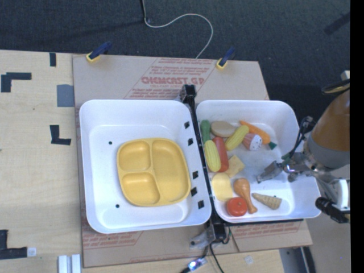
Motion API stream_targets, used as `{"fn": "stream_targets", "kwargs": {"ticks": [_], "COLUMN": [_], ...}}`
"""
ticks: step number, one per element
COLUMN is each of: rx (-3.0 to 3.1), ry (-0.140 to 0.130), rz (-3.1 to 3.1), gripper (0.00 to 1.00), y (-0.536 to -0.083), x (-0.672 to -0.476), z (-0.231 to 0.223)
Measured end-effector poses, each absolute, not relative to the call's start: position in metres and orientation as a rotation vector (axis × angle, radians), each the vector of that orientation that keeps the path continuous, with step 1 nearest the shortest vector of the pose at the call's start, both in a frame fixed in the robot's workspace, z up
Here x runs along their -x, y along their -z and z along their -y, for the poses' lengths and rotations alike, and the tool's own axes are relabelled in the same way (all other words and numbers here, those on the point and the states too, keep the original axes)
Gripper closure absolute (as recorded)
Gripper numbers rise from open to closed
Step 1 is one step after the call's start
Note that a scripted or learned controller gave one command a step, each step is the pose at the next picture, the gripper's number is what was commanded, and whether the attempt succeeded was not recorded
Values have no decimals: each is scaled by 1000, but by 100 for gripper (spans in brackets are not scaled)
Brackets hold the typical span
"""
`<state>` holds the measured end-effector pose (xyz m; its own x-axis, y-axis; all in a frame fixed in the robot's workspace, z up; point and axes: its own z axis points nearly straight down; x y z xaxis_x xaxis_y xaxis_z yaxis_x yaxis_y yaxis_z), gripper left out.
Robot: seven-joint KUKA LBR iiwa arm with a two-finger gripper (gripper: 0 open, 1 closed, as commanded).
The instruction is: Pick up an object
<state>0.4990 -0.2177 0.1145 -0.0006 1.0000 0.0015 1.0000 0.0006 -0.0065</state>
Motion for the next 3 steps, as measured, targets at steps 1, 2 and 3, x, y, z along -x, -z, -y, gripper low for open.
{"fn": "stream_targets", "kwargs": {"ticks": [1,2,3], "rx": [2219,2222,2221], "ry": [-3,-2,1], "rz": [2223,2224,2224], "gripper": [0,100,100], "y": [-83,-95,-139], "x": [-499,-499,-500], "z": [217,217,211]}}
